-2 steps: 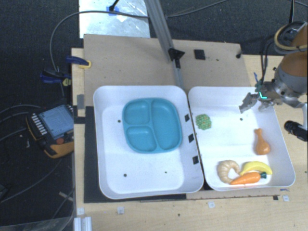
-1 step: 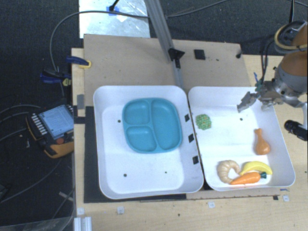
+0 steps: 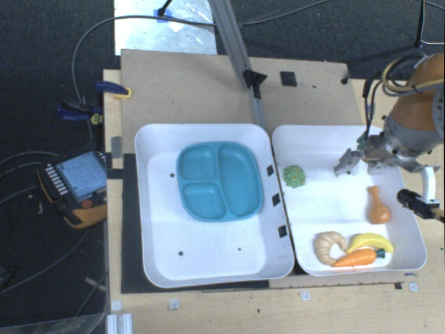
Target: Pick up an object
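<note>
My gripper (image 3: 357, 163) hangs over the back right part of the right bin (image 3: 316, 145), open, with nothing between its fingers. A green knobbly ball (image 3: 294, 176) lies at the bin's left wall, well to the left of the gripper. An orange drumstick-shaped toy (image 3: 377, 206) lies just in front of the gripper, a little to its right. In the front right corner a yellow banana (image 3: 370, 242), an orange carrot (image 3: 356, 258) and a beige curled pastry-like toy (image 3: 329, 245) lie bunched together.
The left bin (image 3: 160, 242) holds a blue divided plate (image 3: 220, 181). A grey pole (image 3: 233, 37) slants across the board behind the bins. Cables and a handheld controller (image 3: 76, 186) lie on the floor at the left.
</note>
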Robot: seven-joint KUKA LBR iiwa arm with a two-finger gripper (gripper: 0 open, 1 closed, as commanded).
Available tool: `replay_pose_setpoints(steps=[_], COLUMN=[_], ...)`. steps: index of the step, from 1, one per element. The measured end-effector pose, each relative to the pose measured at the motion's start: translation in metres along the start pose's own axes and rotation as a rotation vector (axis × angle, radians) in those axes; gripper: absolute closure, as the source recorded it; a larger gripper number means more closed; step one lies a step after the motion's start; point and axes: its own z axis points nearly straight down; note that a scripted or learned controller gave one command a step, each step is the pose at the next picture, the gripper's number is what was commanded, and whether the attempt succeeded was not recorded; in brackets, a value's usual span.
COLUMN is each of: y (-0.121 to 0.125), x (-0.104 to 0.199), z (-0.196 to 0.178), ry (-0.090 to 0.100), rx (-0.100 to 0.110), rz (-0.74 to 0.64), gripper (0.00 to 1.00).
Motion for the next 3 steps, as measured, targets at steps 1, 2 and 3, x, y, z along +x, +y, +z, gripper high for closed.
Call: replay_pose_setpoints(steps=[1,2,3], y=[0.001,0.002,-0.001], x=[0.000,0.000,-0.009], z=[0.051,0.038,-0.019], ry=[0.000,-0.001,-0.001], rx=[-0.001,-0.006,-0.007], rz=[0.000,0.000,0.001], gripper=[0.00,1.00,1.00])
